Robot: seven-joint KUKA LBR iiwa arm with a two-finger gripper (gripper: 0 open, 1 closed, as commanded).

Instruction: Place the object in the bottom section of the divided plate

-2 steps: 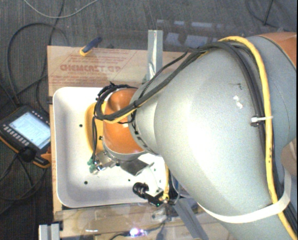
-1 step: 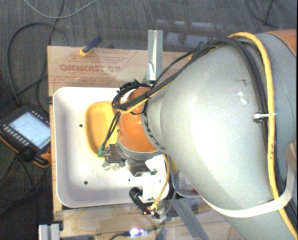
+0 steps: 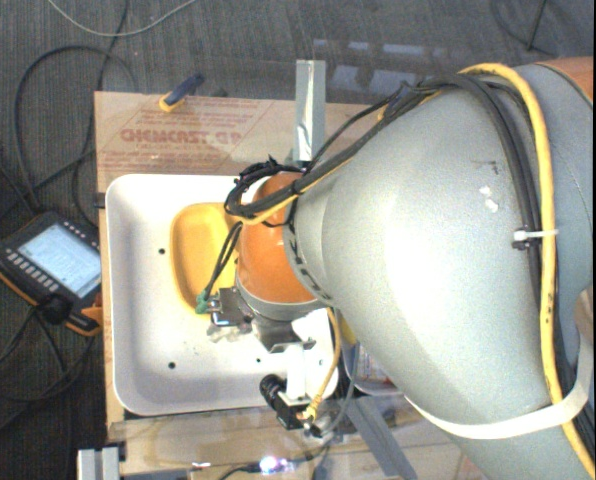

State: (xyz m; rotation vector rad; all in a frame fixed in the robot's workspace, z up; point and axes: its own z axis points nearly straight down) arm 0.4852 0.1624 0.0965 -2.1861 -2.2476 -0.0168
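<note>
Camera view, read from the left: a handheld pendant [image 3: 53, 263] lies on the floor beside the surface, well apart from the work. Next comes the left white bin [image 3: 128, 308]. A yellow plate [image 3: 198, 243] sits in its upper middle part.

The plate's left part is in sight, a rounded shape whose long axis runs up and down the view. Its right part passes under the wrist. I cannot make out its dividing ridges, so taking the bottom section to be the end nearest the view's lower edge is a judgement.

Just right of the plate is the orange band [image 3: 270, 258], and under it a cluster of dark and metal hardware that I take to be the claw [image 3: 233, 318]. It hangs just beside the plate's lower right edge, over bare bin floor. Whether the claw is spread, pressed together or pinching something I cannot tell, as the wrist and cables [image 3: 263, 193] cover it from above. I cannot tell where the object is either. The wrist hides the middle of the bin, and nothing plainly sits between the claw's parts.

The grey arm [image 3: 448, 258] takes up the right.

The move turns on one relation: the plate's lower end lies up and to the left of the claw, close by. If the claw does carry the object, a short shift that way should bring it over the target section.
</note>
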